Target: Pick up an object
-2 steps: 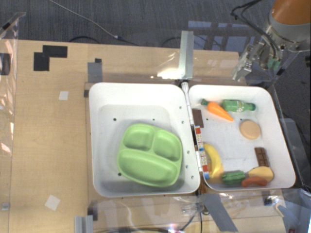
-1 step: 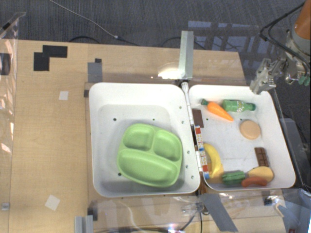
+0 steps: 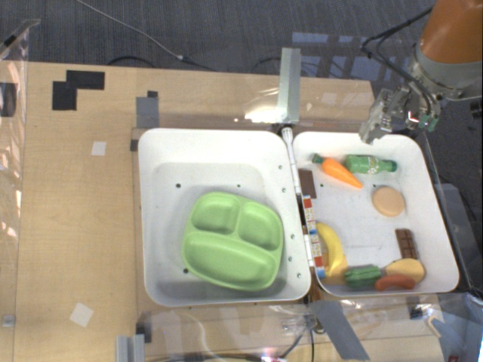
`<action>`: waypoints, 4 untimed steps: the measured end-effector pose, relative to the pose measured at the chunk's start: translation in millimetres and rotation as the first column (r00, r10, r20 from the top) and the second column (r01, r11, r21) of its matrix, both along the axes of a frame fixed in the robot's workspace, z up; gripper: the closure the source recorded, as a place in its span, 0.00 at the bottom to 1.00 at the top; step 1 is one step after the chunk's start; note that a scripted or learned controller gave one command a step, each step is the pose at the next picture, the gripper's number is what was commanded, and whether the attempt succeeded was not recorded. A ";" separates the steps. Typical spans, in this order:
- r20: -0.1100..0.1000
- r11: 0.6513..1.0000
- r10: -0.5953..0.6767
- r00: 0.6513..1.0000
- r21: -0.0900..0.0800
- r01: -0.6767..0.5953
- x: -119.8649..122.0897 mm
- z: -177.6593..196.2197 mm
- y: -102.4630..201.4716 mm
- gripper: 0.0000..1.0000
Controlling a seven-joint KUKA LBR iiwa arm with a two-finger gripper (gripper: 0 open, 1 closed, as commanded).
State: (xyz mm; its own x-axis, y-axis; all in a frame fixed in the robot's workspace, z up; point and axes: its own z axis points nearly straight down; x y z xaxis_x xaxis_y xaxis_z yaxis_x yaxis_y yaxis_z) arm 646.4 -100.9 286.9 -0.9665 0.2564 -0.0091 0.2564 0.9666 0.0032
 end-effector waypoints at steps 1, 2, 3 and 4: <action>-0.002 0.969 -0.245 0.969 0.002 0.245 -24.8 6.8 65.4 1.00; -0.002 0.826 -0.563 0.826 0.005 0.563 5.4 29.7 92.2 1.00; -0.010 0.600 -0.800 0.600 0.003 0.800 -43.1 5.3 160.4 1.00; -0.006 0.508 -0.861 0.508 0.003 0.861 19.4 17.4 118.4 1.00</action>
